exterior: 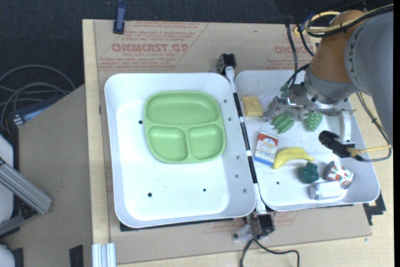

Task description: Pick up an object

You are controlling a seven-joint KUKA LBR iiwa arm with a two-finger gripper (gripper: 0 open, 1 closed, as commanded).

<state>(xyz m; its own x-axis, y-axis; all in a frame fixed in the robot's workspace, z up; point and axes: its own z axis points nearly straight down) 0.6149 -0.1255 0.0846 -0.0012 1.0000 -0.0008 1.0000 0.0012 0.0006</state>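
Observation:
My gripper (pixel 286 107) hangs low over the back of the right bin (pixel 369 183), under the grey arm with its orange band. Just below it, touching or nearly so, lies a green ridged object (pixel 282 123). A second green piece (pixel 313 119) sits to its right. A pale yellow block (pixel 252 106) rests left of the gripper by the bin's wall. Nearer the front lie a red-and-white carton (pixel 265 148), a banana (pixel 291 156), a teal object (pixel 307 172), a red-and-white packet (pixel 339 174) and a pale grey item (pixel 324 190).
The left bin (pixel 125 178) holds a green divided plate (pixel 185 125). The ridge between the two bins (pixel 245 141) runs just left of the carton. Cardboard (pixel 156 40) lies under both bins, and cables lie on the floor at far left.

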